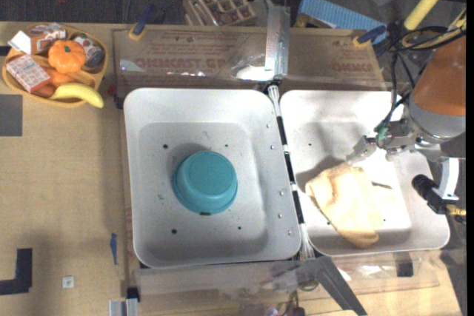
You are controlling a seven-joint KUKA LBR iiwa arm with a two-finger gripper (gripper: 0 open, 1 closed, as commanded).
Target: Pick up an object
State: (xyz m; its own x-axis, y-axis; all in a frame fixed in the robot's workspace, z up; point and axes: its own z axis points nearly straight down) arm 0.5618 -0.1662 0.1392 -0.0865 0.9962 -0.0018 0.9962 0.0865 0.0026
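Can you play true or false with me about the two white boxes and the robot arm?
1. A teal bowl sits in the left bin. True.
2. The tan cloth lies in the left bin. False: it lies in the right bin.
3. The gripper is over the right bin, beside the cloth's upper edge. True.
4. The bowl is between the gripper's fingers. False: the bowl sits far from it, in the other bin.
5. A basket with a banana sits at the bench's far left corner. True.

The wooden bench [59, 189] bears two white bins [148, 115] and a fruit basket [52, 74].
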